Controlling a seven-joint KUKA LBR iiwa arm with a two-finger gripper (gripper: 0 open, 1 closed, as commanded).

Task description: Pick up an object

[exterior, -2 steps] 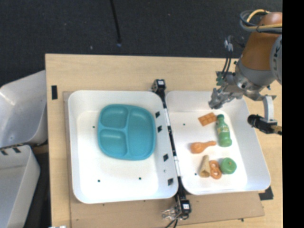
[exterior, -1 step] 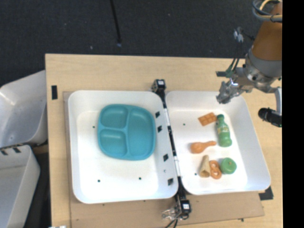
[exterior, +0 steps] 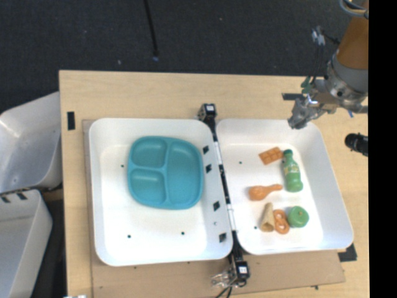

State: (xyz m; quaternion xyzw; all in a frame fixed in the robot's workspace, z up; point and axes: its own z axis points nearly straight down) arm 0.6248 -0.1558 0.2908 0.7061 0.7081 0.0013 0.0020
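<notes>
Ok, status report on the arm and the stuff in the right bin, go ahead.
Claw over right bin's far corner, holding nothing. Bottle, cracker, spoon untouched in the bin. Nothing in the way.

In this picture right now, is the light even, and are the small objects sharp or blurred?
Camera view: the light is even and soft, with faint shadows beside the green bottle and teal plate; the right bin looks bright but not glaring; the small toys are slightly soft, and the gripper is blurred.

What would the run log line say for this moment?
arm: above right bin's far rim | gripper: holds nothing seen | right bin: green bottle, small toys | left bin: teal plate
</notes>
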